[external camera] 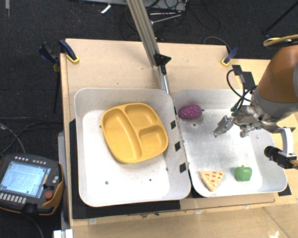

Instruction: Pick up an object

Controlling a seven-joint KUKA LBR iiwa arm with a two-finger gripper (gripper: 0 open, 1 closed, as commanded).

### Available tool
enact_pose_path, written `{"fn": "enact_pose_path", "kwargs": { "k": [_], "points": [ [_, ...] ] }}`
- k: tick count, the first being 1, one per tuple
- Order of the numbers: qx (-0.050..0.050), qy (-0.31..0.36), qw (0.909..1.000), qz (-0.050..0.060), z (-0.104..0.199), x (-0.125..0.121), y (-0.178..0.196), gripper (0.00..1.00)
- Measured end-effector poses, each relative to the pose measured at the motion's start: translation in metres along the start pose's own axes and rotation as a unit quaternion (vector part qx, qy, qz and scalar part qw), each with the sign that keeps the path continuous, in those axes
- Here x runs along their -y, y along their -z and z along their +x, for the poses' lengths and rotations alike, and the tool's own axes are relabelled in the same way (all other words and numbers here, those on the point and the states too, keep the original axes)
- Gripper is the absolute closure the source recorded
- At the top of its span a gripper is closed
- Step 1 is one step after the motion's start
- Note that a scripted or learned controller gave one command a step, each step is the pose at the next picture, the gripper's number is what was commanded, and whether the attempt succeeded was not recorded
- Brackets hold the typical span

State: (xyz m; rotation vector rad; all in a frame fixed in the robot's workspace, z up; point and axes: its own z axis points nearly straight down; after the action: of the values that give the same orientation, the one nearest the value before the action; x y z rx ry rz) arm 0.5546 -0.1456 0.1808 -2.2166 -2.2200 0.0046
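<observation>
1. Camera view, layout: 2 shallow white bins sit side by side on the bench. The left bin (89, 148) holds a yellow divided plate (134, 131) with 3 compartments. The right bin (268, 182) holds 3 small toy foods: a purple grape bunch (189, 111) near its far left corner, a pizza slice (211, 178) near its front edge, and a green pepper (243, 173) just beside the slice.

2. Camera view, tool: the gripper (234, 125) hangs over the middle of the right bin, reaching in from the right. Its 2 fingers stand apart with nothing between them. All 3 toys lie well apart from it, so no grasp has begun.

3. Judgement on the target: any of the 3 toys would satisfy the task. The grape bunch looks nearest to the fingers, to their left and farther back.

4. Judgement on handling: these look like light, rigid plastic toys, not fragile.
   - The grape bunch is rounded and bumpy; closing across its narrower width should hold it, though smooth plastic may slip.
   - The pepper is compact and probably the easiest to pinch across its body.
   - The pizza slice lies flat, leaving little edge to grip.
</observation>
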Motion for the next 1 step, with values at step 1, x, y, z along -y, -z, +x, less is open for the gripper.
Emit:
{"fn": "enact_pose_path", "kwargs": {
  "k": [1],
  "points": [
    [0.0,-0.001,1.0,0.001,-0.0019,-0.0022,-0.0637,0.0]
  ]
}}
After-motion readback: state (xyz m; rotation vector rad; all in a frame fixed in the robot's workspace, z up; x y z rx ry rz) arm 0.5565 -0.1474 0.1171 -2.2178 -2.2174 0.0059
